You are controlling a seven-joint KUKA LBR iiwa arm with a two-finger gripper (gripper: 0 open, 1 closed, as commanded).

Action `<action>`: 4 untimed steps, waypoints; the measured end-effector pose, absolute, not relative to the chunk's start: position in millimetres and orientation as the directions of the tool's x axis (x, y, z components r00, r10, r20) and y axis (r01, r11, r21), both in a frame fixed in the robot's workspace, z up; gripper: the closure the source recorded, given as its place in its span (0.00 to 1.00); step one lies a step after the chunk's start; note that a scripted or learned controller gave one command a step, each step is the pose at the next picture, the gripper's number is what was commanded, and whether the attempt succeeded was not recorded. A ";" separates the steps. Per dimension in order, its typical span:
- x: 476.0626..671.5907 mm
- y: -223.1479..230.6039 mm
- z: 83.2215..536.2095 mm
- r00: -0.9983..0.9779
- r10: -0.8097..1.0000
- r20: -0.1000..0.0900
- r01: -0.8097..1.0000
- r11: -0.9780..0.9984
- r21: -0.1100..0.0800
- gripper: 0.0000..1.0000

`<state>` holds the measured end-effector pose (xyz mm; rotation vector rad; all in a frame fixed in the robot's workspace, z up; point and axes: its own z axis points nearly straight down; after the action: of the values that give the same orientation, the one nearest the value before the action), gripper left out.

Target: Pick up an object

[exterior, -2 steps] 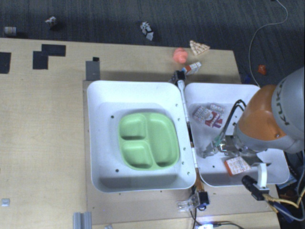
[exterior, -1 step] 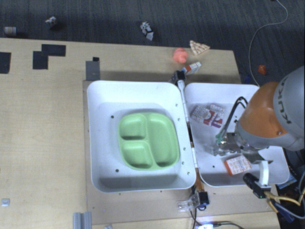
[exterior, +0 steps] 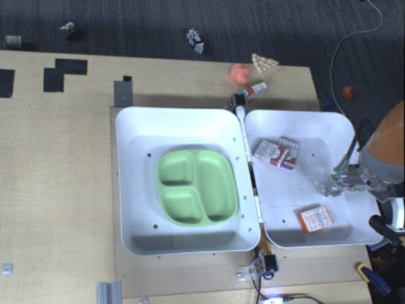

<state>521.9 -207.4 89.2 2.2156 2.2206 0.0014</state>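
Observation:
A red and white carton (exterior: 276,152) lies in the far part of the right bin (exterior: 304,132). A smaller orange and white packet (exterior: 315,218) rests near that bin's front edge. My gripper (exterior: 334,189) hangs over the right side of the right bin, above and to the right of the orange packet, apart from both objects. Nothing shows between its tips. A green divided plate (exterior: 196,185) sits in the middle of the left bin (exterior: 136,138).
Beyond the bins on the bench lie a pink ball (exterior: 239,74), a tan wedge (exterior: 264,63) and a small tube (exterior: 256,90). Small bits litter the dark floor behind. A cable loops at the right, and clips sit at the front junction of the bins.

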 end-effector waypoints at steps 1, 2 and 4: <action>522.5 -203.6 88.5 -0.006 1.000 0.004 1.000 0.006 0.003 0.00; 524.1 -204.5 99.8 -0.009 1.000 -0.001 1.000 0.009 0.009 1.00; 525.5 -204.0 110.6 -0.013 1.000 -0.002 1.000 0.013 0.013 1.00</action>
<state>525.5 -204.0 110.6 2.1997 2.2287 0.0122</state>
